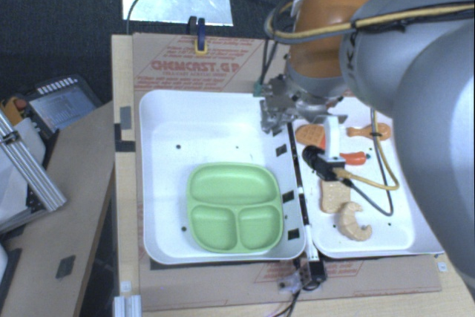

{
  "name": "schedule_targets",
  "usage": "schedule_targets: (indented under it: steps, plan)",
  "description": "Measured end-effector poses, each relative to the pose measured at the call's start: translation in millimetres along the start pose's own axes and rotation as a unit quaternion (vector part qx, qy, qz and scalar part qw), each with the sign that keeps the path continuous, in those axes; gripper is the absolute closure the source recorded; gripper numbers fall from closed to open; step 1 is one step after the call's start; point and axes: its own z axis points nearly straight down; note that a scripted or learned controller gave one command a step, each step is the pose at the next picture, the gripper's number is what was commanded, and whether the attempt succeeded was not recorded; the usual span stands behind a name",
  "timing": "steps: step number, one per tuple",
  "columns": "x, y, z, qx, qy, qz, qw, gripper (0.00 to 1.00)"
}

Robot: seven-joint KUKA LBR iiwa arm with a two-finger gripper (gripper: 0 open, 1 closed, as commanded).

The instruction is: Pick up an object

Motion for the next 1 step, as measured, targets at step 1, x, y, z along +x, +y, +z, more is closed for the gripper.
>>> schedule_targets:
  steps: [1]
  plan:
    - [-2.8,-0.4,-0.6,0.000,0.000,0.002,1.0000,0.00]
